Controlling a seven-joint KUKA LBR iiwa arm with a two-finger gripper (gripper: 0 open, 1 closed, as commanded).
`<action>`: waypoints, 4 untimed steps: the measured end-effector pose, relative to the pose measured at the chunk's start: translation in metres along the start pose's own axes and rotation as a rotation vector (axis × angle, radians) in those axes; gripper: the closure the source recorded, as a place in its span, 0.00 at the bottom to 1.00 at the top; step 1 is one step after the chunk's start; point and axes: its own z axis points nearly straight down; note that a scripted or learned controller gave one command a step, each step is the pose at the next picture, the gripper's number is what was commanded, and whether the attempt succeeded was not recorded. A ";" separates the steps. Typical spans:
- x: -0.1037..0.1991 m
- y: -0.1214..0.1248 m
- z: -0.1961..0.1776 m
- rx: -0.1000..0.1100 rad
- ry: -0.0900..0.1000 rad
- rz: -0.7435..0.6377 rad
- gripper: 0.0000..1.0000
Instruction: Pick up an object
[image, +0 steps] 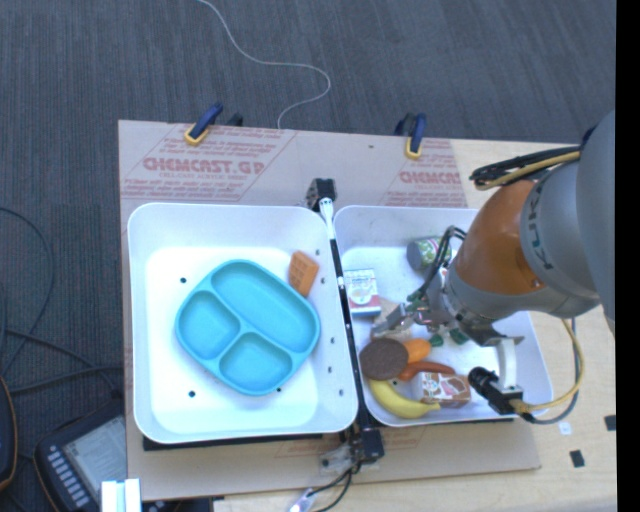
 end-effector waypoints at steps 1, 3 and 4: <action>-0.002 0.001 -0.012 -0.003 -0.003 0.001 1.00; 0.042 0.061 -0.092 0.021 0.003 -0.002 0.00; 0.008 0.024 0.000 0.021 0.004 -0.001 0.00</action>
